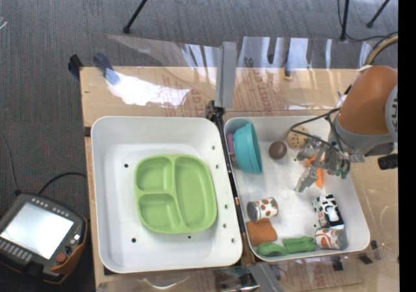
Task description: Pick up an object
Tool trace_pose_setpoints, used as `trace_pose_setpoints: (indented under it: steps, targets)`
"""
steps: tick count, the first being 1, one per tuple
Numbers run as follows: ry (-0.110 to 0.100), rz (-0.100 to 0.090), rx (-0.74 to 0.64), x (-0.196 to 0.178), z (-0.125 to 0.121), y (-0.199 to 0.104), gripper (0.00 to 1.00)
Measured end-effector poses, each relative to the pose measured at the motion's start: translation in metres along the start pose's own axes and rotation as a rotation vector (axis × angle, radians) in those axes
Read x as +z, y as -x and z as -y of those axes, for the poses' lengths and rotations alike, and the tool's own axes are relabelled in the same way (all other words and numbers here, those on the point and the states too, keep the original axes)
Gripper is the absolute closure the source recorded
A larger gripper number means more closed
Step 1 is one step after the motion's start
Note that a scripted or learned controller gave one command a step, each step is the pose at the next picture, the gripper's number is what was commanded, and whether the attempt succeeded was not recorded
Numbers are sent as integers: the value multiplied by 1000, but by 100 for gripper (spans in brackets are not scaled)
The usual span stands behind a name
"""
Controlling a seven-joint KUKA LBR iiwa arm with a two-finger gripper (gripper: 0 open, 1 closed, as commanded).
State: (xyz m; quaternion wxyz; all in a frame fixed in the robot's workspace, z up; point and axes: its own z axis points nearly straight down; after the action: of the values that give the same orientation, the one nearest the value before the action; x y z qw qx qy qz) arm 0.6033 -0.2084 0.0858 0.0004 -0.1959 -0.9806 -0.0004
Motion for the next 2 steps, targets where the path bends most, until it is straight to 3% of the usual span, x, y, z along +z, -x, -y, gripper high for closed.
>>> trace_pose_setpoints:
  steps: [1, 2]
  targets:
    - [1, 0, -3, -9, -2, 1, 100]
    - [0, -5, 32, 1, 22, -61, 100]
